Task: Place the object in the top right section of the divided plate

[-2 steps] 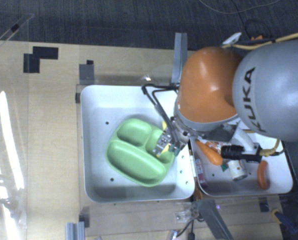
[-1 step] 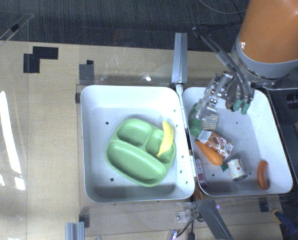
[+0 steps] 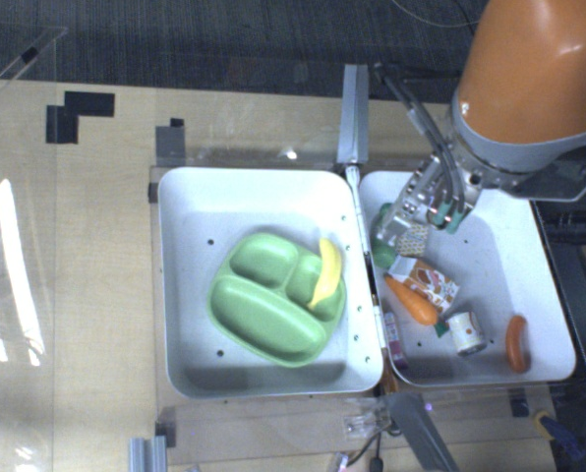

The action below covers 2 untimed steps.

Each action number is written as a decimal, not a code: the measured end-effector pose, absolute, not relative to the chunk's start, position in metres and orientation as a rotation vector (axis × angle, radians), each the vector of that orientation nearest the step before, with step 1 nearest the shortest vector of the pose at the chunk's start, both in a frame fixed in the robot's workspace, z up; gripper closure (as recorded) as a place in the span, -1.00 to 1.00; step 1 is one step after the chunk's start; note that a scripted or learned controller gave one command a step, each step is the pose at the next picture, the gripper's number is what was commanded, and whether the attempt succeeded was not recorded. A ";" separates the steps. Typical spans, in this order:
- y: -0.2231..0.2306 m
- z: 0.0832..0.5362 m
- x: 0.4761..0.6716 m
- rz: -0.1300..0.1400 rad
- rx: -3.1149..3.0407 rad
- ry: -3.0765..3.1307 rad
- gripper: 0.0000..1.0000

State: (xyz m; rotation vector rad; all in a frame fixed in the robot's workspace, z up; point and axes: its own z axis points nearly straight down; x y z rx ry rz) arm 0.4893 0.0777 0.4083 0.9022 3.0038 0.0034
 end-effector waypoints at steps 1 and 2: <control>0.078 0.408 0.489 0.003 0.901 3.004 -1.00; 0.098 0.429 0.489 0.003 0.850 3.019 -1.00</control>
